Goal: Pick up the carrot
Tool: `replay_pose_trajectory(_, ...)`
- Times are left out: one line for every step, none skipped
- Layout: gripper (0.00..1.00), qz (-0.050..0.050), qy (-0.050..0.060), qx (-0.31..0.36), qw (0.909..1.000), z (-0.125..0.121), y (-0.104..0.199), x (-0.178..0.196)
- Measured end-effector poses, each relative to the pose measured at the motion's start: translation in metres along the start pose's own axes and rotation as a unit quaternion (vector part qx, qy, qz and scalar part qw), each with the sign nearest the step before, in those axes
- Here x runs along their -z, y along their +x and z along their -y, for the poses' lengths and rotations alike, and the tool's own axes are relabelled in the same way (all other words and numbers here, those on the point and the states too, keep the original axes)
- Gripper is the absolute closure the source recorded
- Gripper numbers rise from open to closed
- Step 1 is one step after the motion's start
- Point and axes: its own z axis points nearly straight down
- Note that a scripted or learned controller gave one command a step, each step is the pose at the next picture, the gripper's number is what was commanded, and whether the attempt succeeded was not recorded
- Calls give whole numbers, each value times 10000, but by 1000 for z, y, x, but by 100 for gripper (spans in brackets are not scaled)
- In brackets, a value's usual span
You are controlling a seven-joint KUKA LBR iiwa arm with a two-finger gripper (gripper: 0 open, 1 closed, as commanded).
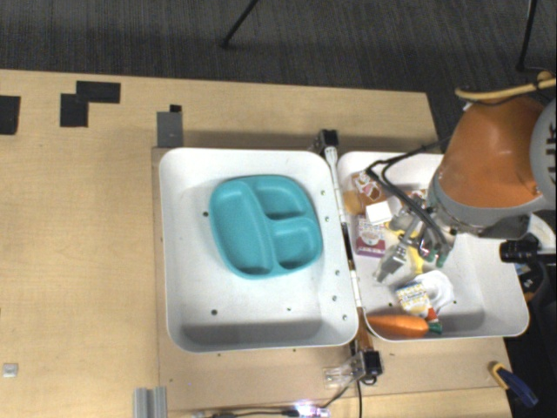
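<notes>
Teal plastic, a divided plate, is seen tilted in the left white bin, roughly at that bin's centre. A seam between the two bins runs from 12 o'clock to 6 o'clock. In the right white bin, small packaged items are clustered toward 10 o'clock. The gripper is recorded near the bin's middle, lowered from the orange-banded arm at 2 o'clock; nothing is seen between its fingers, and their spread cannot be told (cables and metal parts overlap there). A yellow-and-white packet lies just below the gripper. The carrot lies along the front wall at 6 o'clock, green end pointing toward 3 o'clock, apart from the gripper.
</notes>
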Motion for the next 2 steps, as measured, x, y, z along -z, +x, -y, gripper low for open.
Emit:
replay_pose_trajectory(0,45,3,608,9981,7,-82,43)
replay_pose_trajectory(0,81,10,849,9964,68,-74,140)
